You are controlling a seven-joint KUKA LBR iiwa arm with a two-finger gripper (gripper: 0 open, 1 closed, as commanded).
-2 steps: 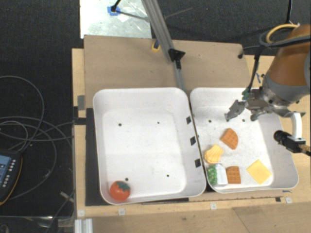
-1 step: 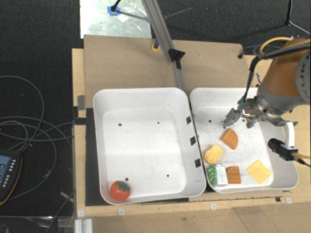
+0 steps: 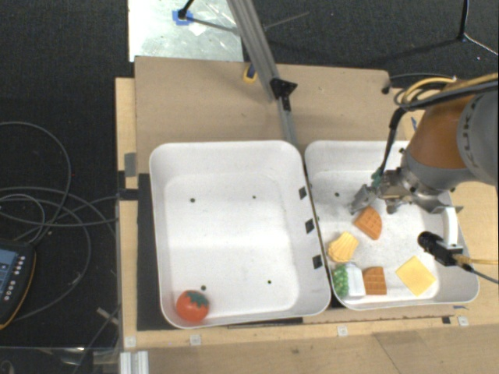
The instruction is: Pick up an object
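Camera view: I see the gripper (image 3: pixel 373 202) low in the right bin (image 3: pixel 468 291), right above an orange wedge (image 3: pixel 369 224); whether it grips anything I cannot tell. Nearby lie 1 yellow square (image 3: pixel 415 275), 1 yellow piece (image 3: pixel 342 248) and 1 brown block (image 3: pixel 375 280). A tomato (image 3: pixel 192 305) sits in the left bin (image 3: pixel 168 162).

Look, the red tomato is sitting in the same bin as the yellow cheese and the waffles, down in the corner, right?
Not quite. The camera view shows the red tomato in a corner, but in the left bin. The yellow cheese and the waffles lie in the right bin, where the gripper is.
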